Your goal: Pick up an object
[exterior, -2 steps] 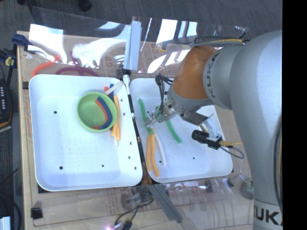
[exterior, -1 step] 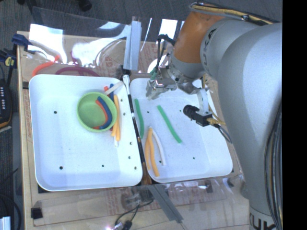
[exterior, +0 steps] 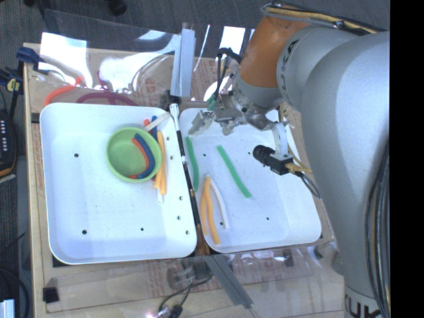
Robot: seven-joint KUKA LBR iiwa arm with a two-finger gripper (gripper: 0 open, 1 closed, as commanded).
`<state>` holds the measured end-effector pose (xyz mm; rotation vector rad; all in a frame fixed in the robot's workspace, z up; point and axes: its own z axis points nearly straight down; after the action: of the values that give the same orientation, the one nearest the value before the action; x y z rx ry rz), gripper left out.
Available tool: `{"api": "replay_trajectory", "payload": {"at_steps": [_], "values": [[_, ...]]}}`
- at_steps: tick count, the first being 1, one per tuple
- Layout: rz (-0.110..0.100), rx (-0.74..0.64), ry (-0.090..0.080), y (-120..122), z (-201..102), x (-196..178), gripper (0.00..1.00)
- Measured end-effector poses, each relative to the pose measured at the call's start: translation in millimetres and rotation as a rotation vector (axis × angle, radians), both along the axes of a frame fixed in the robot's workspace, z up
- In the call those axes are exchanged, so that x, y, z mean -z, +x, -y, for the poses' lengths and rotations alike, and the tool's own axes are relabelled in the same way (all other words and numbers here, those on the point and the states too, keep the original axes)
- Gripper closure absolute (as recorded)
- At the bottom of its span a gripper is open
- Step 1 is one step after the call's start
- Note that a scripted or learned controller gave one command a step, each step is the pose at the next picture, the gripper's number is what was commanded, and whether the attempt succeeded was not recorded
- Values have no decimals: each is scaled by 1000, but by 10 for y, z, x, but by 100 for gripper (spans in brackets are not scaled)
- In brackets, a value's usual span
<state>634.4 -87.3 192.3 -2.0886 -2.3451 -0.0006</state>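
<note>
Roughly, near to far:
Desk edge: the desk [exterior: 132,280] shows a bare strip in front of both bins, with cables and a bracket lying on it.
Left bin: the left bin [exterior: 86,204] holds a green bowl [exterior: 126,156] with red and blue curved pieces inside it, and orange sticks [exterior: 160,171] touching the bowl's right side.
Right bin, near part: the right bin [exterior: 285,224] carries a pair of orange sticks with a white one [exterior: 212,207] beside them, close to the shared wall.
Likely target: the green stick [exterior: 234,171], thin, straight and flat on the bin floor, slanted, well apart from the orange pair; another green strip [exterior: 191,161] lies along the wall.
Tool: the tool [exterior: 213,119] hangs over the far left corner of the right bin, its fingers spread and nothing between them.
Step in hand: by my judgement, the approach; no object is lifted yet.
Next move calls for: a shift toward the near side to stand over the green stick, fingers turned across its width, then a drop close to the floor, since the stick is so low.
</note>
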Motion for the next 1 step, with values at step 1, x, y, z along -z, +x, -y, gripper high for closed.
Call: {"api": "replay_trajectory", "payload": {"at_steps": [1], "values": [[-5,106,0,-485,397,806,0]]}}
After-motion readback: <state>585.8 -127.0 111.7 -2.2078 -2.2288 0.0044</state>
